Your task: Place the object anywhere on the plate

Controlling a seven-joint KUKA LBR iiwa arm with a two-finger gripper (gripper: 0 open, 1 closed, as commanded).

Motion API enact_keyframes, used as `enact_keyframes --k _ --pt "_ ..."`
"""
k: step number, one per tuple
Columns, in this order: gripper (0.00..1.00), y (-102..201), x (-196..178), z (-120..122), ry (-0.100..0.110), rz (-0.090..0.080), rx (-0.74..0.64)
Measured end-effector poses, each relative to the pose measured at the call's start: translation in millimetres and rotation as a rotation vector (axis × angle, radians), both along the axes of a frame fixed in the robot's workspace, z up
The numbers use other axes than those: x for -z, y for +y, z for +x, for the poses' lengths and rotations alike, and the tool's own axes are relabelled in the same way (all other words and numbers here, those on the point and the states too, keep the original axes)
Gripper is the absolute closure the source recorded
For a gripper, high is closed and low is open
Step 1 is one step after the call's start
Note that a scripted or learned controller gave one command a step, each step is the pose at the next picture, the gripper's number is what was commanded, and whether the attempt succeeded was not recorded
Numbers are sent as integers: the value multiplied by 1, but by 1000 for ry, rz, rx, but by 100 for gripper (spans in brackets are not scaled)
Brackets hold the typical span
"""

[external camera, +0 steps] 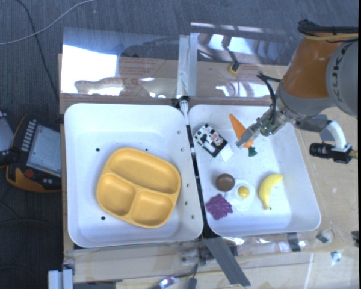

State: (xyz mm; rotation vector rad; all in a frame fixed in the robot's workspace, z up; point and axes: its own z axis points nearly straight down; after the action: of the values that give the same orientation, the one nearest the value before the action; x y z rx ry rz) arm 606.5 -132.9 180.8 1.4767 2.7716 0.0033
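right white bin — pincer at the carrot, grip state unclear; yellow plate in left bin.

Two white bins, one yellow plate, and six toy foods, among them one banana.

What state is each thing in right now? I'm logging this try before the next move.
plate: lying flat in the left bin, nothing on it.
carrot: lying in the right bin, gripper at its tip.
banana: lying flat, untouched.
fried egg: flat, yolk up.
black-and-white carton: lying on its side.
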Motion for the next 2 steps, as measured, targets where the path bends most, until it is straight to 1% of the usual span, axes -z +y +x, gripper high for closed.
enact_keyframes --k 1,2 --pt "100 76 -23 -11 1 -2 -156" --pt "100 138 -66 -40 1 -1 -165"
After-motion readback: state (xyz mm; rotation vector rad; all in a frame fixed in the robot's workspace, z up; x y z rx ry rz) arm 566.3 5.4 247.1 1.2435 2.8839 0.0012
